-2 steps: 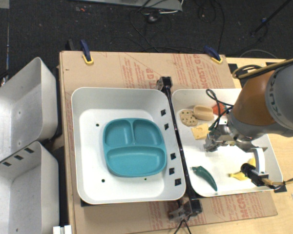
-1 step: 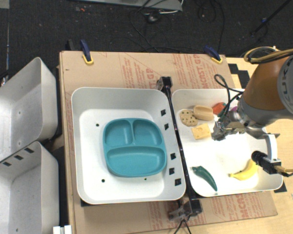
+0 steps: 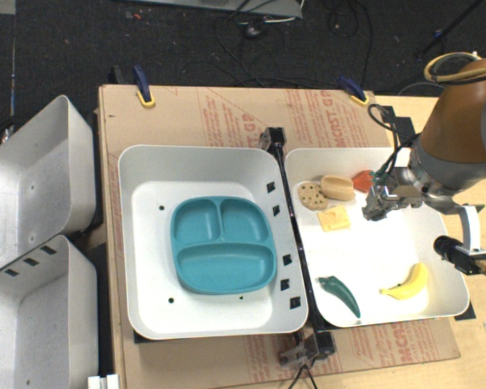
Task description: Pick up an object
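The right bin [image 3: 389, 241] holds several toy foods. A round cookie [image 3: 309, 194], a tan bread roll [image 3: 338, 187] and a red piece [image 3: 363, 181] lie along its far side. A yellow cheese square [image 3: 334, 219] sits just in front of them. A green pepper [image 3: 340, 294] and a yellow banana [image 3: 407, 284] lie near the front wall. My gripper [image 3: 377, 207] hangs over the far half of this bin, just right of the bread roll and below the red piece. Nothing is visibly between its fingers.
The left bin [image 3: 138, 217] holds a teal divided plate [image 3: 223, 244]. A black divider [image 3: 290, 233] runs between the two bins. The arm [image 3: 458, 136] comes in over the right bin's far right corner. White containers [image 3: 32, 241] stand left of the bench.
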You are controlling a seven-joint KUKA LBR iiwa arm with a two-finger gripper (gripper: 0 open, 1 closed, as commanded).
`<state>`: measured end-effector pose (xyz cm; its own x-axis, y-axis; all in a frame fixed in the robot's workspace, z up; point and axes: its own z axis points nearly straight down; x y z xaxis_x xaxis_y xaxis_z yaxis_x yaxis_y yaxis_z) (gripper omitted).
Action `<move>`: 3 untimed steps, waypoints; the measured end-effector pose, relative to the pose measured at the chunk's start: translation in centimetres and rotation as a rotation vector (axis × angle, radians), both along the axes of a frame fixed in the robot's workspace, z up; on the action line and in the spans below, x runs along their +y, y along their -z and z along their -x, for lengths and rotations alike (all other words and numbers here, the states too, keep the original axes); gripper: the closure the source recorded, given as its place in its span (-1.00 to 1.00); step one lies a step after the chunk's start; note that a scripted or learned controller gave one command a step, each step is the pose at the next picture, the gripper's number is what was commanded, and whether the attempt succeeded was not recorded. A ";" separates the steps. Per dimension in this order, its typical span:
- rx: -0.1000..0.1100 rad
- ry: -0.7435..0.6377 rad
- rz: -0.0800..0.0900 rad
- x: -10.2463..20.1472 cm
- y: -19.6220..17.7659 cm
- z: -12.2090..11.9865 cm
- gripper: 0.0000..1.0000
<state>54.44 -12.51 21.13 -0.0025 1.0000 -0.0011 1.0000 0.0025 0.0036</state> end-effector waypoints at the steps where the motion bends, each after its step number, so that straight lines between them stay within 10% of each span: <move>1: 0.004 -0.004 -0.002 5.4 0.5 0.0 1.00; 3: 0.003 -0.005 -0.002 16.6 -1.9 2.6 1.00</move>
<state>51.82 4.09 23.06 -0.0077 1.0000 0.0011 1.0000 0.0077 0.0007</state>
